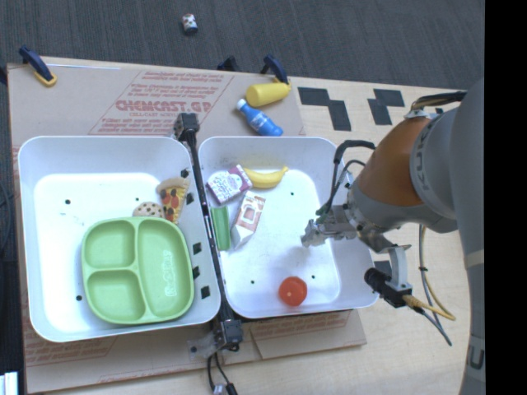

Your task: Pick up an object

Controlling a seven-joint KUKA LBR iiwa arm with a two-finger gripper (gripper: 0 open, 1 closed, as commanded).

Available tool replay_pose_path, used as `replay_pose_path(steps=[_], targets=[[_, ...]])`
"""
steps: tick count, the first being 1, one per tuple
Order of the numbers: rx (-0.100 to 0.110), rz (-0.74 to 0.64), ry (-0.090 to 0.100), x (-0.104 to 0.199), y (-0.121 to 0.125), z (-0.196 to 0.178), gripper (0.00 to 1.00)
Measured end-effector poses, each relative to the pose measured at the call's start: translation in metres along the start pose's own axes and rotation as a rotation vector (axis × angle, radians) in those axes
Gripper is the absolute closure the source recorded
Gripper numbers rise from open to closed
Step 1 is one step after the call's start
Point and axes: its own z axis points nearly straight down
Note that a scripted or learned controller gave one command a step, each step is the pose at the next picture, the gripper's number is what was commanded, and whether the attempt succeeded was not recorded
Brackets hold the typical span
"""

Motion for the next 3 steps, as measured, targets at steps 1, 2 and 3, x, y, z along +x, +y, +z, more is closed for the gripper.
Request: replay_pose_path(steps=[1, 2, 3], targets=[[-0.004, 0.004, 0.0, 0.039, -0.021, -0.074, 1.0], [-0.002, 0.006, 0.0, 0.047, -0.042, -0.098, 1.0], [-0.004, 0.004, 0.0, 0.099, 0.027, -0.107, 1.0]])
